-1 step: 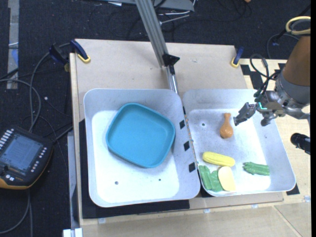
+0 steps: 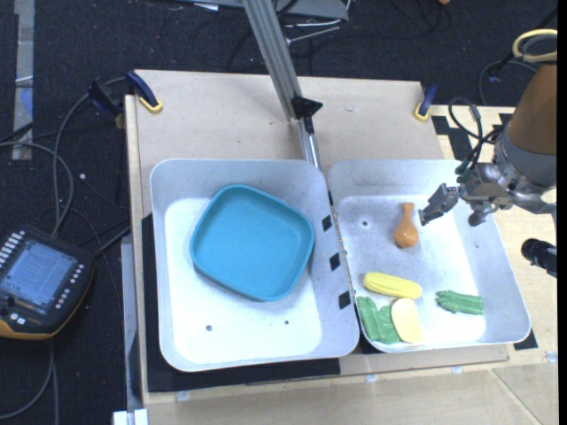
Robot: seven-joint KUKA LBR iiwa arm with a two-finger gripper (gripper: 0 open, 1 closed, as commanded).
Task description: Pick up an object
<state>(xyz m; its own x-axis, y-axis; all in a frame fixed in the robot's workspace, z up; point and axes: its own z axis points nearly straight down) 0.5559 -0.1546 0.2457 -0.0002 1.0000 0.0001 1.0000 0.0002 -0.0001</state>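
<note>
Rightward, the tool [image 2: 452, 206] hangs spread wide, holding nothing, over the right bin's [image 2: 500, 246] edge.

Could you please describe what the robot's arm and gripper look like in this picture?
The arm is grey with a broad orange-brown band above the wrist. Black cables loop beside it. The gripper is dark, with metallic grey hardware behind it.

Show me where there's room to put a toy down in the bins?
Left bin: bare floor along the near edge, below the blue plate. Right bin: a bare patch between the orange piece and the yellow corn. Its near corner is crowded with yellow and green pieces.
</note>
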